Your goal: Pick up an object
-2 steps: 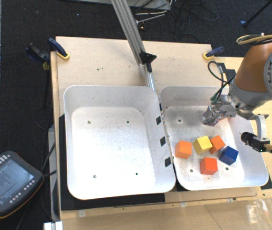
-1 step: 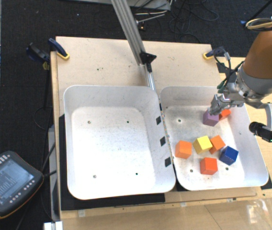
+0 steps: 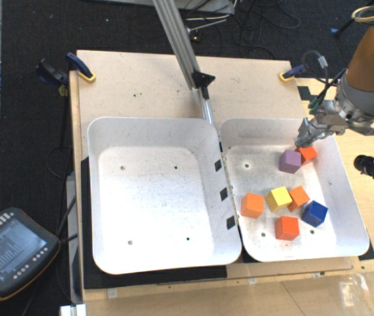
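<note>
The right bin holds several foam cubes. A purple cube and a small orange-red cube lie side by side near its far right. Lower down sit an orange cube, a yellow cube, another orange cube, a blue cube and a red cube. My gripper hangs low over the far right of this bin, its tip just above and touching or nearly touching the small orange-red cube. The grey arm with its orange band reaches in from the right.
The left bin lies beside the right one, with a dark divider strip between them. A metal pole slants over the bench's back. Clamps hold the back corners. A pendant lies at the lower left.
</note>
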### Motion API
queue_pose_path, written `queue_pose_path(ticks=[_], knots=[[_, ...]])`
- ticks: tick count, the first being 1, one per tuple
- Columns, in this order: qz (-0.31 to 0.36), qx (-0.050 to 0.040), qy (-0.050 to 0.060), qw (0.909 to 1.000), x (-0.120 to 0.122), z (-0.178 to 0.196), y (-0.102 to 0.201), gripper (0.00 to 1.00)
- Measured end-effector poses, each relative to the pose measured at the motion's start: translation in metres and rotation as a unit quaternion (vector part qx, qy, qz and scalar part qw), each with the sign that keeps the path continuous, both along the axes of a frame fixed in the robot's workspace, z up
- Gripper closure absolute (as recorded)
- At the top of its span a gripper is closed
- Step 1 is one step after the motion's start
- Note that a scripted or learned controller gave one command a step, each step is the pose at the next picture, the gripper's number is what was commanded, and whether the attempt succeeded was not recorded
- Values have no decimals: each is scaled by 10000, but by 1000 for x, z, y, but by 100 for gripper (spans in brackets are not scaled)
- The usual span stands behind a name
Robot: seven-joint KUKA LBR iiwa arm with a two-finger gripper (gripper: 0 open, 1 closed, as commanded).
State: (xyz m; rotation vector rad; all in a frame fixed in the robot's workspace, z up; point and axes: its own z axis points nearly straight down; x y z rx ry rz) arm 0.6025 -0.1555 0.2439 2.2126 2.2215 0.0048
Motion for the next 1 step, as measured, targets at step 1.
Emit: queue_pose_path(ticks=[1], knots=[[-1, 2, 6, 10000, 1, 30, 0, 100]])
